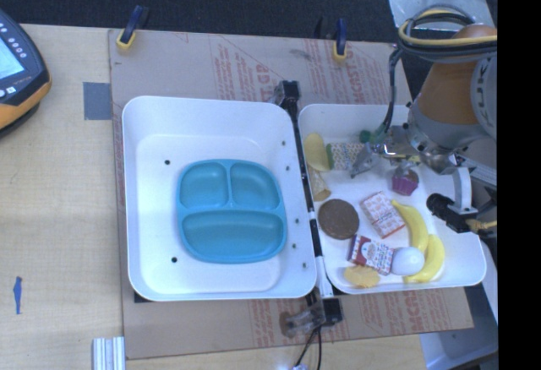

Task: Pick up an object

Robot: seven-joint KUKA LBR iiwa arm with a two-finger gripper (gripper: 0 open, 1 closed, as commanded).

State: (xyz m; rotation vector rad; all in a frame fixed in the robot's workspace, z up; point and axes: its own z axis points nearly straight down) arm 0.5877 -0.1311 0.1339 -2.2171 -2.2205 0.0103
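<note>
1. At the bench's left edge sits a handheld controller (15, 73), well apart from the work.
2. The left bin (135, 191) carries a blue divided plate (230, 210) near its middle, with bare white floor all round it.
3. The right bin (473, 271) is crowded: a pale yellow piece (317, 151) by its left wall, a brown disc (338, 218) beside that, a small red-and-white packet (382, 214), a second packet (370, 253), a white egg-shaped thing (408, 260) and a banana (420, 242) toward the front right corner.
4. The banana looks the likeliest pick to me: light, firm, smooth and curved, best taken across its middle, though the egg touches it there.
5. A small purple object (405, 182) lies near the back right, light and probably easy to pinch.
6. The gripper (397, 150) hangs over the bin's back edge, just above the purple piece; I cannot make out its state, and nothing shows in it.
7. Room is tight between the walls; straight up is the clear way out.
</note>
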